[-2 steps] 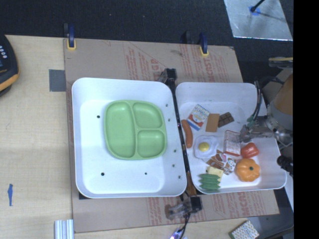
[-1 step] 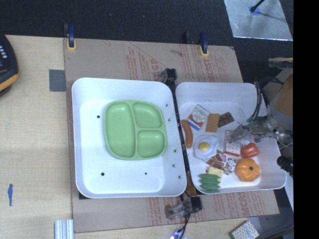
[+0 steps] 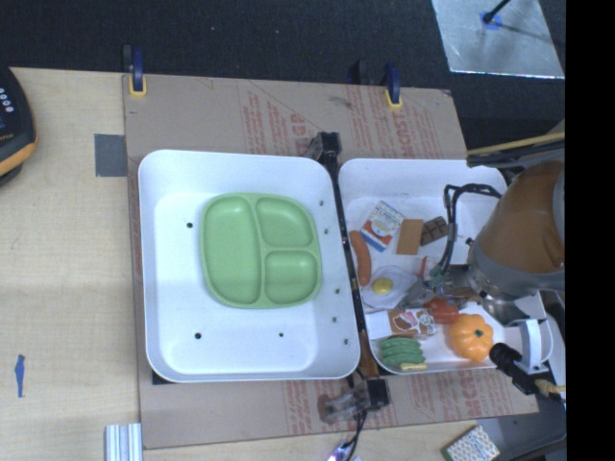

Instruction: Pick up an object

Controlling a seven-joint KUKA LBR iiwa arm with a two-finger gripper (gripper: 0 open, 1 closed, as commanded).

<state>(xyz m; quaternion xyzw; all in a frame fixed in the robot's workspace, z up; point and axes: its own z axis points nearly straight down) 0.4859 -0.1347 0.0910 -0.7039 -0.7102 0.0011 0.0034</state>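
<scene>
We see the gripper (image 3: 430, 286) down in the right bin (image 3: 423, 173) among toy food, near a red tomato (image 3: 444, 308) and orange pumpkin (image 3: 470, 337). Jaw state: cannot tell. Nothing visibly lifted; the pick looks unfinished.

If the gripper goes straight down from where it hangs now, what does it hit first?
Most likely the red item lying directly below the gripper in the right bin, with the fried egg toy just to its left. Height above the pile is hard to judge from this slanted view.
</scene>
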